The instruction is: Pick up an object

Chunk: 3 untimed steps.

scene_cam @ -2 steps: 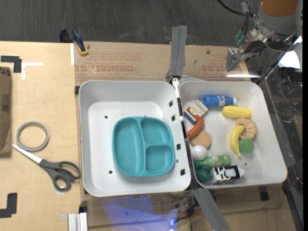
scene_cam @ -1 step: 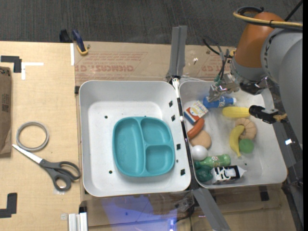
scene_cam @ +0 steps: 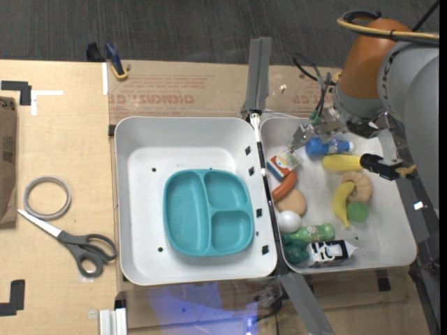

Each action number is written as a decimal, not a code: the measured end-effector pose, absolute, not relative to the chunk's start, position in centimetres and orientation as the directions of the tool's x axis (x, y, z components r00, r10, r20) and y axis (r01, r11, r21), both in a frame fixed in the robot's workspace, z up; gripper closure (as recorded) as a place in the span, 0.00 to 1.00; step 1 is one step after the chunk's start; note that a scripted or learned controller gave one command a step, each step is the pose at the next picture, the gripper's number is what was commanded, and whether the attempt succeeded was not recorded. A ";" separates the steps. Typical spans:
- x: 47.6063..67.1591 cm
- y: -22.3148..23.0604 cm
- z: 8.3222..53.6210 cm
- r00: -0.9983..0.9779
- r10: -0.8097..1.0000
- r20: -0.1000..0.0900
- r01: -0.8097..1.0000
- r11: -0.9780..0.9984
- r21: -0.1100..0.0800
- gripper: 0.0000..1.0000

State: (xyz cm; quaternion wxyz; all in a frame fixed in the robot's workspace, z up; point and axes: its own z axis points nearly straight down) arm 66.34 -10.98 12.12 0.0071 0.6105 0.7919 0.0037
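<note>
The pincer (scene_cam: 312,132) hangs low in the right bin (scene_cam: 391,253) (I cannot tell its grip), just beside a blue toy (scene_cam: 327,146).

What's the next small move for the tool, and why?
Probably a short descent onto the small blue plastic toy. The tool sits at the right white bin's far end, just above and left of that toy, nothing visibly gripped, and the yellow plastic banana lies close beside it.

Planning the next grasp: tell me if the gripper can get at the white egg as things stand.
Probably yes. The white egg lies uncovered from above, though the hot dog and green bottle crowd it closely. The gripper sits at the bin's far end.
</note>
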 end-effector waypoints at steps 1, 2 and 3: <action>65.4 -11.0 11.0 -0.100 0.995 -0.009 0.994 0.100 0.032 0.00; 64.6 -11.9 10.7 0.006 1.000 -0.001 1.000 -0.006 0.028 0.00; 64.9 -12.2 12.3 0.004 1.000 -0.009 0.999 -0.004 0.038 1.00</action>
